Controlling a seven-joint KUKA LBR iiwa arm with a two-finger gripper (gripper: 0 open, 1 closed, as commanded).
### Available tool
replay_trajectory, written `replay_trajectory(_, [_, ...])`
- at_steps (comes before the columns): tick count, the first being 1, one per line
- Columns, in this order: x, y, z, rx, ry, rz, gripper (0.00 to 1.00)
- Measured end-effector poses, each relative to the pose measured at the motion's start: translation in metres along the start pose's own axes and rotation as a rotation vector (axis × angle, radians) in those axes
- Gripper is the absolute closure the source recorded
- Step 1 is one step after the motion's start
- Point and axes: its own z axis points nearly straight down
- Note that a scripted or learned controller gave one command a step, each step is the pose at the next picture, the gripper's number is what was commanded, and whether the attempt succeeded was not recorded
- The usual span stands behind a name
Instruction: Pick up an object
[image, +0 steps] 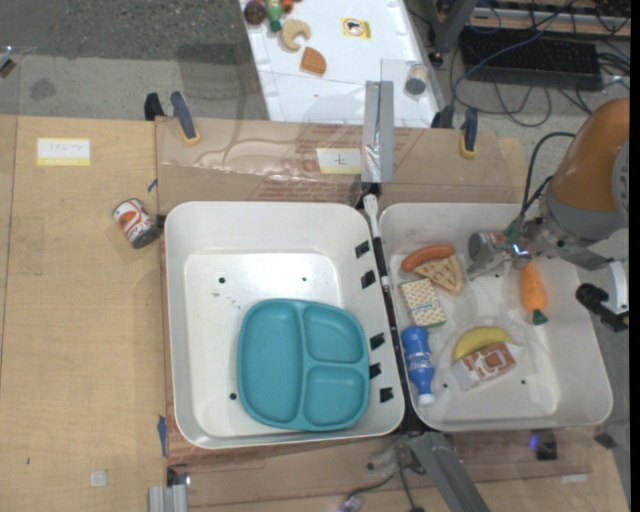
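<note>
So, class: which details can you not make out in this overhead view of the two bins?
- Gripper: finger state, too small and blurred in the camera view.
- Carton label: too small to read.
- Banana: lower part hidden by the carton.
- Arm: cut off at the right edge.

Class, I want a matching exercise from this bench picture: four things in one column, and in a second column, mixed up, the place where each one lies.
Things:
1. tray
2. carrot
3. can
4. bottle

Places:
A. on the bench, left of both bins
B. right bin, along its left wall
C. left bin
D. right bin, near the gripper

Pairs: 1-C, 2-D, 3-A, 4-B
</note>
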Motion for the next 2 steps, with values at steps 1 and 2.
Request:
replay_trajectory(1, [-0.008, 0.032, -0.002, 0.002, -0.002, 0.058, 0.00])
replay_trajectory(2, [-0.007, 0.033, -0.013, -0.001, -0.006, 0.055, 1.00])
